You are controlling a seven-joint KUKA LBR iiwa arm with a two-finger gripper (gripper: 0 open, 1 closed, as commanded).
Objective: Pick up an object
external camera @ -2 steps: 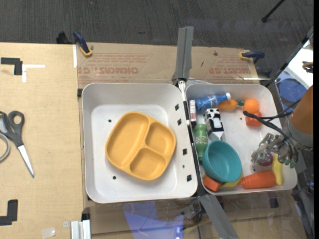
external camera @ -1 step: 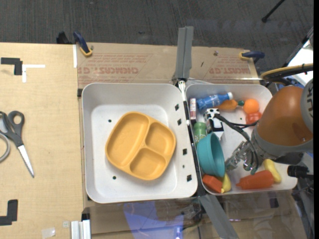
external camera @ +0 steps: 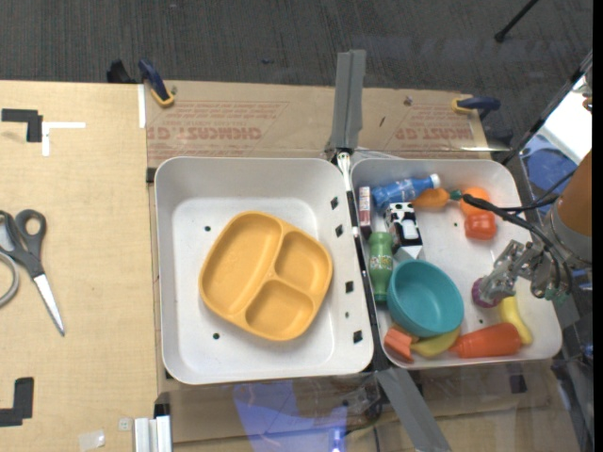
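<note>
While the yellow plate (external camera: 267, 276) sits in the left bin (external camera: 174, 252), the gripper (external camera: 499, 279) hangs over the right bin (external camera: 499, 169), touching a purple object (external camera: 483, 293); grip unclear.

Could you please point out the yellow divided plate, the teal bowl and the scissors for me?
Yellow divided plate (external camera: 266, 275): camera view, on the ridge where its three compartments meet.
Teal bowl (external camera: 426, 297): camera view, on its inner floor.
Scissors (external camera: 35, 264): camera view, near the pivot below the grey handles.
</note>
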